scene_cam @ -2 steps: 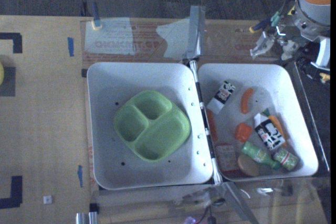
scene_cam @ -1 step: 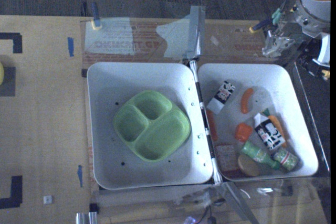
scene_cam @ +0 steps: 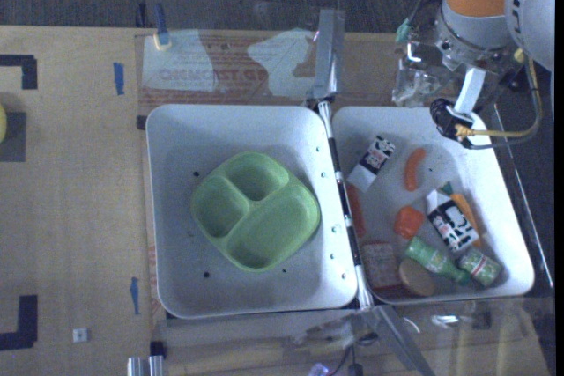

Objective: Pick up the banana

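Plywood bench point(scene_cam: 70, 189) bears two white bins point(scene_cam: 176, 277); hand point(scene_cam: 421, 75) state unclear.

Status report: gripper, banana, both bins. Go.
Gripper above right bin's far edge. Banana: cannot tell it among the jumbled food items. Green tray sits in left bin.

A green divided plate point(scene_cam: 256, 210) sits mid-frame in the left bin point(scene_cam: 167, 136); the right bin point(scene_cam: 515, 216) holds a small milk carton point(scene_cam: 374, 158), green bottles point(scene_cam: 434, 260) and orange toy food point(scene_cam: 413, 169)
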